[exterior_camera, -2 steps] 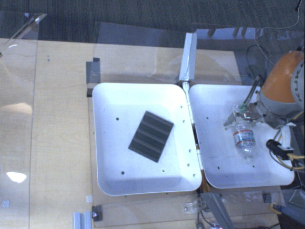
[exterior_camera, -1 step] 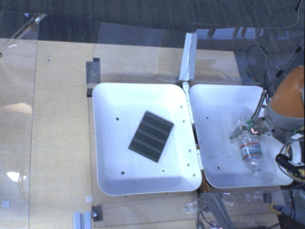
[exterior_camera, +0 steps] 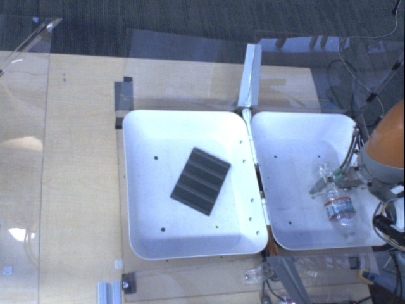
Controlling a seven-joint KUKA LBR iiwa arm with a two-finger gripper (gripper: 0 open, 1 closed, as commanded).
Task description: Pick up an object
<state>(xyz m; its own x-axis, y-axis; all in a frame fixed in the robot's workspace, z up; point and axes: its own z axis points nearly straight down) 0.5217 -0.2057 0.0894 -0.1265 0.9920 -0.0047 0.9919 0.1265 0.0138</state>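
The gripper (exterior_camera: 324, 183) is seen low over the right bin (exterior_camera: 297, 138), reached in from the right edge, with the arm's orange band (exterior_camera: 387, 138) above it and dark cables trailing beside the wrist. Its thin fingers are pointed leftward across the bin floor; whether they are spread or closed cannot be told from this angle. A small clear plastic bottle (exterior_camera: 339, 209), with a blue-and-red label, is seen lying on its side on the white floor just below and slightly right of the fingertips, close to them, though no contact can be made out and nothing is seen between the fingers. The rest of the right bin's floor is shown bare around the bottle, so the approach is crowded only by the arm's own wrist and cables. Across the raised divider, a dark grey ribbed rectangular block (exterior_camera: 200, 180) is laid flat and tilted in the middle of the left bin (exterior_camera: 145, 233), well apart from the gripper. Both bins are set on a light wooden bench (exterior_camera: 76, 170).
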